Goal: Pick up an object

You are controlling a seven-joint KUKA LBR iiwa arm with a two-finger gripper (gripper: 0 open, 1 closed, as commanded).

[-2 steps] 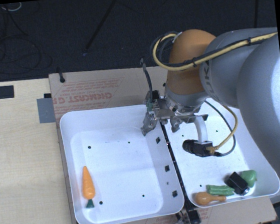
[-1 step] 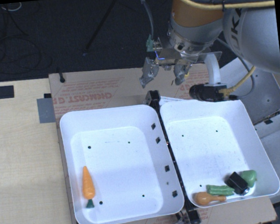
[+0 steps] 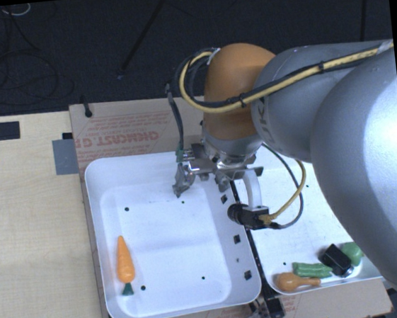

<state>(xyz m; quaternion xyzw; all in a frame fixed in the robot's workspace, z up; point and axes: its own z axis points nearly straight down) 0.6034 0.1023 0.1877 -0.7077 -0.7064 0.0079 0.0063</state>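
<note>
An orange toy carrot with a green stub lies near the front left corner of the left bin. In the right bin's front corner sit an orange pear-shaped toy, a green pod-like toy, a black block and a green piece. My gripper hangs over the back right part of the left bin, close to the wall between the two bins and far from the carrot. Nothing shows in it.
The large grey arm covers most of the right bin. A black cable loops below the wrist over the divider. Cardboard lies under the bins, and the wooden bench top stretches to the left.
</note>
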